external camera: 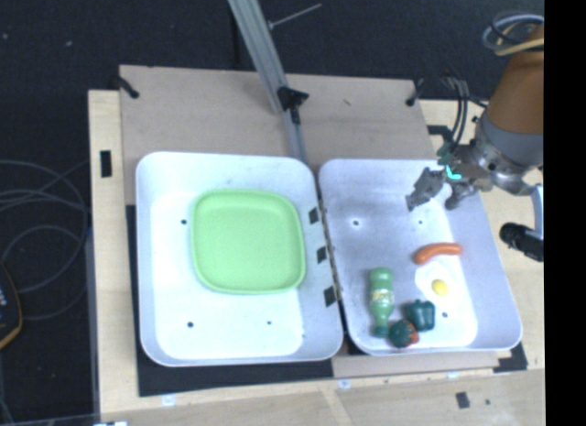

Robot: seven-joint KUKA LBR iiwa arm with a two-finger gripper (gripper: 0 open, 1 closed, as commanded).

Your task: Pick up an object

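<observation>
The pincer (441, 191) hangs over the upper part of the right-hand bin (366, 195), its two dark fingers spread apart with nothing between them. It is carried by the grey arm (513, 113), which enters from the right.

Below the pincer, near the bin's lower right, lie the candidate things. Closest is an orange sausage (438, 252), a short curved cylinder lying flat. Just beneath it sits a fried egg toy (440, 285), white with a yellow yolk, very flat against the white floor. Lower left of the pincer lies a green bottle (381, 299), on its side, pale at the cap end. At its foot a dark green-and-red piece (413, 322), perhaps a pepper or strawberry, touches or nearly touches both bottle and egg; its exact form cannot be told.

Well to the left of the pincer, the second bin (165, 259) carries a light green plate (247, 241); both bins rest on the pale desk (366, 113).

Likely risks, as a judgement: the things are crowded, so descending fingers may land on two at once or push one aside. The sausage may roll out of a closing grip. The egg offers almost no height to seize. The bin's sloping right wall stands close to the cluster and could obstruct a finger.
</observation>
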